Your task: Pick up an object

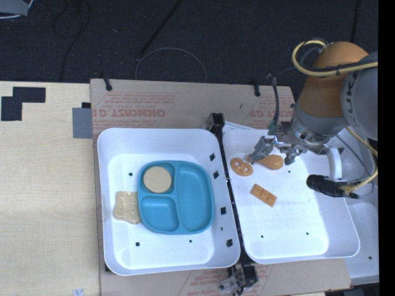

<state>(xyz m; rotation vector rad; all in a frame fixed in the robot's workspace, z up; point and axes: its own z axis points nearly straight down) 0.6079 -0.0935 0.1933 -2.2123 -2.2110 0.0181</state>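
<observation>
The gripper (275,151) hung low over the right bin (308,242), near its upper left corner, its fingers spread apart with nothing between them. Just below it lay an orange oval piece (270,162). A pretzel (241,166) rested beside that on the left, close but not clearly touching — and a small orange waffle bar (263,195) lay apart, nearer the bin's middle. In the left bin (117,147) sat a blue divided plate (176,197) with a round tan cracker (157,179) in its upper left compartment; a pale slice (126,206) lay against the plate's left edge.
</observation>
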